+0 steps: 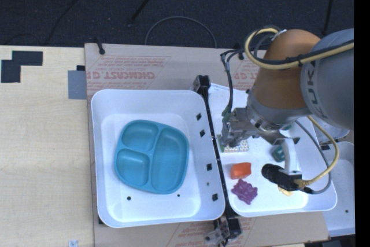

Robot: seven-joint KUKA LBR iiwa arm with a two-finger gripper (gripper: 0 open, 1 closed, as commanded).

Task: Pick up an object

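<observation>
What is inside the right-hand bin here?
An orange block, a purple grape-like cluster, a white dotted piece at the tool, and a teal item, partly covered. The arm covers the far end of the bin; anything there is unseen.

An orange block [241, 170] lies flat in the right bin [263, 203], near its left wall. A knobbly purple bunch [244, 190] sits just beside it, toward the front rim. A teal piece [279, 153], partly hidden, lies near the block's right.

Plate [152, 156] in left bin [115, 100], roughly centred
</observation>
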